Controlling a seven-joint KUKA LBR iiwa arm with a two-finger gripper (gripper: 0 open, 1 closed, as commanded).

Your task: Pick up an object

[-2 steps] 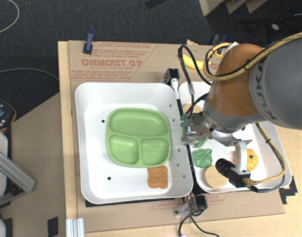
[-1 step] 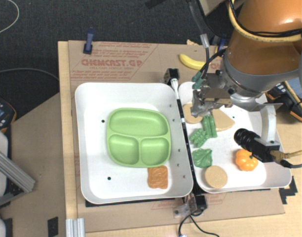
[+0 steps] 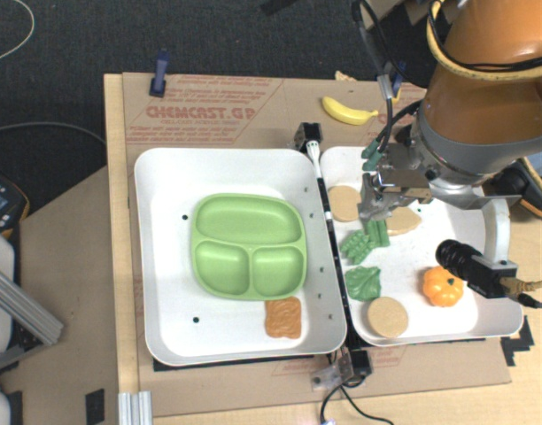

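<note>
The gripper (image 3: 375, 212) hangs over the right white bin (image 3: 483, 326), directly above a leafy green plastic toy vegetable (image 3: 367, 240) near the divider. It looks light, stiff and thin, best pinched across its narrow stalk.

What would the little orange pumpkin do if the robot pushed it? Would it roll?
The orange pumpkin looks round and plump, so a push would probably roll or wobble it along the right bin. Its smooth, shiny skin may slip between fingers. It looks like a small toy, so likely light.
</note>
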